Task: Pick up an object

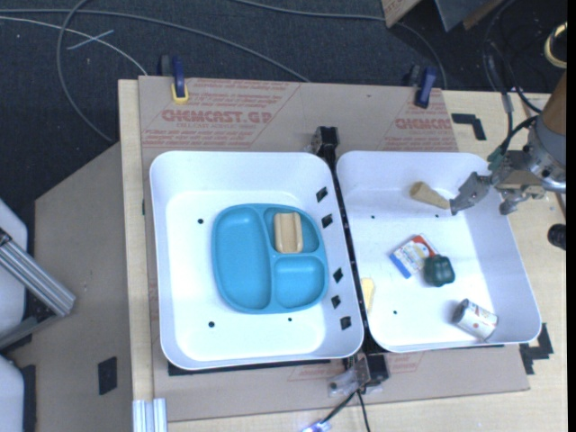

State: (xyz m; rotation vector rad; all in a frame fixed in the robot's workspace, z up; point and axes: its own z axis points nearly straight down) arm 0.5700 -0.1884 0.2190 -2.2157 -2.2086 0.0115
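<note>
The right bin [504, 268] holds four loose things. A tan wedge [430, 195] lies flat near the far wall. A small red, white and blue packet [411, 256] lies near the middle, tilted, and a dark teal lump [439, 271] sits just beside it on the right. A small white and grey can [474, 319] lies on its side near the front right corner, well apart from the others.
</note>
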